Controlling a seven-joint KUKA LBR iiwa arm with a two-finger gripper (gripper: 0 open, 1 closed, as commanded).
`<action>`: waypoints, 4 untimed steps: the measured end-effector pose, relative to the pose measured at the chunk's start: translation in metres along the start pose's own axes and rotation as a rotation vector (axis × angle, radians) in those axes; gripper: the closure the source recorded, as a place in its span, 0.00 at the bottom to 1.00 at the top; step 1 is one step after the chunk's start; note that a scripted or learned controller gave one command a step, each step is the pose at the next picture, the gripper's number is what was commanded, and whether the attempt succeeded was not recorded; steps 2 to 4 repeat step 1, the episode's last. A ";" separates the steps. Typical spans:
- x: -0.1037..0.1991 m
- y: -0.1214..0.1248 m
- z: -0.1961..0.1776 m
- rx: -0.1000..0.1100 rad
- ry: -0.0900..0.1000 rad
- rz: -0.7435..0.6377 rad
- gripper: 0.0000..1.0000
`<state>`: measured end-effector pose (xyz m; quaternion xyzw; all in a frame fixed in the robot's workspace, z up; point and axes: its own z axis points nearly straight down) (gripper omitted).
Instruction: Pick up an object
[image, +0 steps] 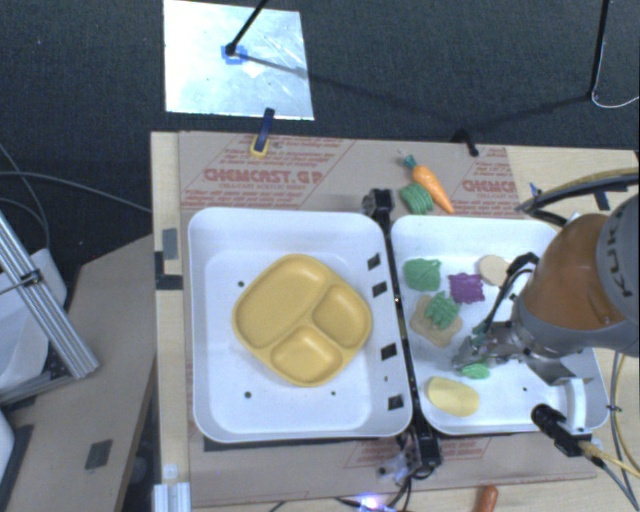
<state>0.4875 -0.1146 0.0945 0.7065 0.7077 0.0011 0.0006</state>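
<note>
The right bin (520, 235) holds several toy foods: a green leafy piece (422, 273), a purple piece (466, 288), a pale round piece (493, 268), a tan slab with green on top (437, 316), a yellow oval (453, 396) and a small green piece (477, 371). My gripper (481, 350) points down low in this bin, just above and touching the top of the small green piece. The tan slab lies just to its left. The grey wrist with its orange band (572, 283) hides the bin's right part.
A yellow divided plate (303, 318) lies in the left bin (215, 250). A toy carrot (431, 181) and a green toy (415, 199) rest on the cardboard behind the bins. The black divider (395, 310) runs between the bins.
</note>
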 end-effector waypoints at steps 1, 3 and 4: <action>0.067 0.071 -0.096 -0.014 0.000 -0.012 1.00; 0.067 0.071 -0.096 -0.014 0.000 -0.012 1.00; 0.067 0.071 -0.096 -0.014 0.000 -0.012 1.00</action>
